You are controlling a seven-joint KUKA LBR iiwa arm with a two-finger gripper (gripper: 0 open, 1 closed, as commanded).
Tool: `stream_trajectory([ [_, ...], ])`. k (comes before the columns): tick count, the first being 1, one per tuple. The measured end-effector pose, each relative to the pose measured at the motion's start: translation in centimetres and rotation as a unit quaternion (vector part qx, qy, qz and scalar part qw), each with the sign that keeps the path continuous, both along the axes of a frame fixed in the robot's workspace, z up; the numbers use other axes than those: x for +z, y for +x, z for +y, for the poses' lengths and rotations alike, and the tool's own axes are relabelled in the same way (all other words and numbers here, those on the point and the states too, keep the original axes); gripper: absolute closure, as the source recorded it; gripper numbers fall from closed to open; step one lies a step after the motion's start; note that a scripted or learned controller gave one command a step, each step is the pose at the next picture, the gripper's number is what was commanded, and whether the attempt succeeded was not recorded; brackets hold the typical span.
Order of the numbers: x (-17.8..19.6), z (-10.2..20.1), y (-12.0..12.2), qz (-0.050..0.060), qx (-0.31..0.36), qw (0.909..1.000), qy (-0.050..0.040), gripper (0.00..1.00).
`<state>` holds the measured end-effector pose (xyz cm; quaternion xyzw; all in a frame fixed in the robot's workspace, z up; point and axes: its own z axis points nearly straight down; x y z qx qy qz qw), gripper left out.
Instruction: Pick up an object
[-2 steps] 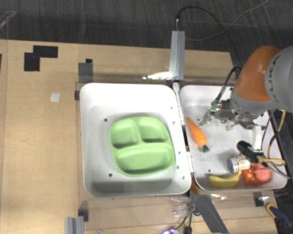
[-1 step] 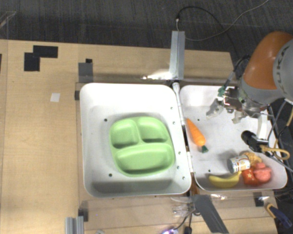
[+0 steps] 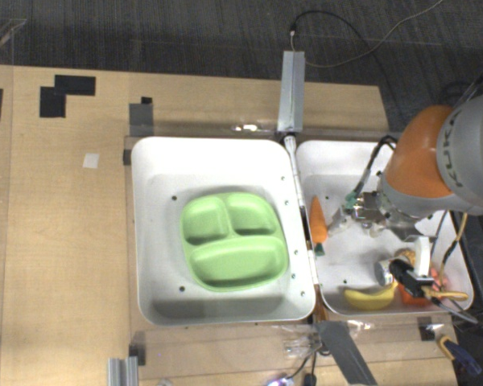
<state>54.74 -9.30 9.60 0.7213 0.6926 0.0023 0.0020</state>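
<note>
The wooden counter is carrying two white bins side by side. The left bin is holding a green divided plate, sitting near its middle. The arm is reaching into the right bin from the right. Its tool is hovering over that bin's middle, just beside the carrot; whether it is spread or pressed together, I cannot tell. A banana is lying along the near wall, and a carrot is resting against the left wall.
</note>
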Motion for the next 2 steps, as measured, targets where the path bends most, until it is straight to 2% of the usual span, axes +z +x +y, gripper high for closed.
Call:
stream_trajectory([
  [1,0.0,0.0,0.0,0.0,0.0,1.0,0.0,0.0],
  [2,2.2,-5.5,-5.9,0.001,-0.007,1.0,-0.0003,0.0],
])
